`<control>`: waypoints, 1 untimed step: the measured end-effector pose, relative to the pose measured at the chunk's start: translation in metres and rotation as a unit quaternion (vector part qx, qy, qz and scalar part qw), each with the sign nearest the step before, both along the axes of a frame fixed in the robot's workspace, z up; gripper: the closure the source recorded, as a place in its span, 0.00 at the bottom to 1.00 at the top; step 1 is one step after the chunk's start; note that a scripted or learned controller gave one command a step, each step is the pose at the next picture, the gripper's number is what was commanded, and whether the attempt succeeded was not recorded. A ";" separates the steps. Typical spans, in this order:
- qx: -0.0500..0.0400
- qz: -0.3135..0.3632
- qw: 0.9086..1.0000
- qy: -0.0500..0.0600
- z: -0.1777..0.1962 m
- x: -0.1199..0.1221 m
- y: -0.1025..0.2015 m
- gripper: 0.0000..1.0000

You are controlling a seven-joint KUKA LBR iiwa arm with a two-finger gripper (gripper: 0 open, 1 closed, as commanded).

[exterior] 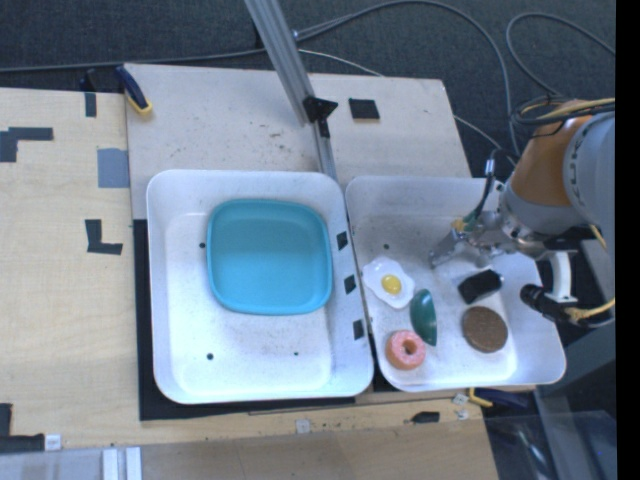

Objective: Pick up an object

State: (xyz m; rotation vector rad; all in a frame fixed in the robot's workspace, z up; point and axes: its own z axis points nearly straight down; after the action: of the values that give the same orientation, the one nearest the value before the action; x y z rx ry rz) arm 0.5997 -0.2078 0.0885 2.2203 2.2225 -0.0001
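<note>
The right bin (pixel 400 203) holds a fried-egg toy (pixel 388 283), a dark green piece (pixel 424 315), a pink frosted donut (pixel 406 349), a round brown cookie (pixel 485 329) and a small black block (pixel 479 286). My gripper (pixel 455 250) is low over the middle of this bin, reaching in from the right under the grey arm with its orange band (pixel 545 168). It sits just above and left of the black block and to the right of the egg. Nothing can be made out in its grasp.
A turquoise square plate (pixel 268 256) lies in the left bin (pixel 180 348). A slanted metal pole (pixel 290 63) crosses the bench behind the bins. Cables (pixel 520 38) loop on the floor at the upper right.
</note>
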 end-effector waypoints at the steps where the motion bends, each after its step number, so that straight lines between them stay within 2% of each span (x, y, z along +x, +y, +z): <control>1: -0.001 0.000 1.000 -0.001 0.012 0.001 -0.001 1.00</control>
State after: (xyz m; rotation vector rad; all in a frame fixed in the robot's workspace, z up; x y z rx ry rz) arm 0.6002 -0.2084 0.1003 2.2184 2.2208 0.0003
